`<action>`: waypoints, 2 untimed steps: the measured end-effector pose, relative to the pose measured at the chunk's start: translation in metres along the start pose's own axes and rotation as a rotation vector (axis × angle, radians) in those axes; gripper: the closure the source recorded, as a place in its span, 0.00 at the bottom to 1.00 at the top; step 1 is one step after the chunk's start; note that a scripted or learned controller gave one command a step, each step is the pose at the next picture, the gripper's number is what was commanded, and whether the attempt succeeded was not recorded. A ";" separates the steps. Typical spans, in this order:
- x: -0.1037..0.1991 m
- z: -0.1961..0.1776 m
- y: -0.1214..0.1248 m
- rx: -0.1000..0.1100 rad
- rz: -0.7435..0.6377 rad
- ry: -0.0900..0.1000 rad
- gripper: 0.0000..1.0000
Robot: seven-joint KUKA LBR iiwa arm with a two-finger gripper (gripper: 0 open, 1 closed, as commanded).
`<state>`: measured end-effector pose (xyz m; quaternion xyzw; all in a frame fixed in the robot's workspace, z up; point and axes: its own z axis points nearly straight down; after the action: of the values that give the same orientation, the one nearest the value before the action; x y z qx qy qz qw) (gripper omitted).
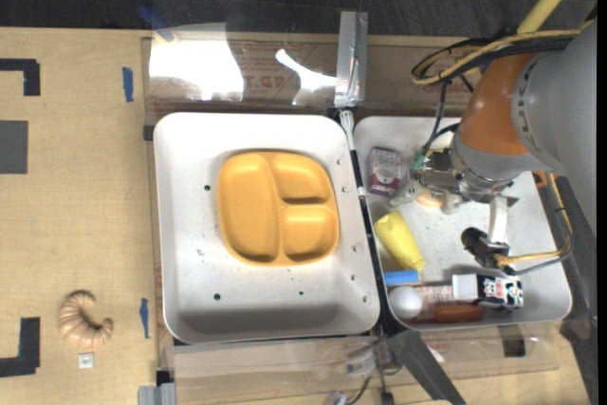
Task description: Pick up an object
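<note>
My gripper [426, 174] is low in the right bin [545, 299], near its back middle, with the grey arm and orange band rising to the right. A purple and white packet [384, 168] lies just to its left. A small peach thing [434, 198] sits right under the gripper, partly hidden. Closer to the front lie a yellow bottle-shaped thing [400, 240], a blue piece [400, 277], a white ball [406, 301], a reddish-brown bar [446, 302] and a black and white patterned block [503, 290]. I see nothing clearly held.
The left bin [180, 204] holds a yellow divided plate [277, 206]. A croissant-shaped toy [85, 318] lies on the bench at the far left. Clear plastic sheets [237, 71] and a metal post [352, 62] stand behind the bins.
</note>
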<state>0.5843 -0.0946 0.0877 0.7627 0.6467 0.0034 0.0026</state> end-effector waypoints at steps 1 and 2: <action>-0.039 -0.002 0.059 0.007 0.138 -0.003 0.00; -0.036 -0.014 0.060 0.003 0.133 -0.004 1.00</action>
<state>0.6379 -0.1398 0.1023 0.8040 0.5947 0.0011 0.0023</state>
